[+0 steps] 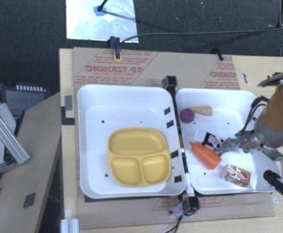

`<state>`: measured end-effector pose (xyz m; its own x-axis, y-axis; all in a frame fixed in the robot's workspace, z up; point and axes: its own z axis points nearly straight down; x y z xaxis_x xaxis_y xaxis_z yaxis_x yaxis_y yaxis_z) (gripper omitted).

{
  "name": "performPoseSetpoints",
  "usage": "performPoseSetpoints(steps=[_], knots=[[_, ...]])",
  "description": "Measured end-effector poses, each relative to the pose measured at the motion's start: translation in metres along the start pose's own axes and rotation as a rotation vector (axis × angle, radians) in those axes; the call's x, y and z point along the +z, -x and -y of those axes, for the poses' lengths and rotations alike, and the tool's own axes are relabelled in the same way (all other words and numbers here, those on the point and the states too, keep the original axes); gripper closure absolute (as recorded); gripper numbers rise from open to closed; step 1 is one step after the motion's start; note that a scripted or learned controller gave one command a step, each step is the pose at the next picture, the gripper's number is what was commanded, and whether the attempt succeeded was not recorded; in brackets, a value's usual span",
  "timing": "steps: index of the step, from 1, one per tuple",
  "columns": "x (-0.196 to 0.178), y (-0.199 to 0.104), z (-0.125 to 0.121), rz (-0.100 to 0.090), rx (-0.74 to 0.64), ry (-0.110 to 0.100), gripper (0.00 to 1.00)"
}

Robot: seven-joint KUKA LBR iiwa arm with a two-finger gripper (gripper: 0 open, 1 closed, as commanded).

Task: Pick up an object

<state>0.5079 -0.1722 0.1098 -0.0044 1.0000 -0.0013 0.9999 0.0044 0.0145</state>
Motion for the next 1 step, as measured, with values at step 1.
performPoseSetpoints(steps=[1], knots=[[-0.0106,-0.0015,-0.0018,-0.004,-0.002,0.002,1.00]])
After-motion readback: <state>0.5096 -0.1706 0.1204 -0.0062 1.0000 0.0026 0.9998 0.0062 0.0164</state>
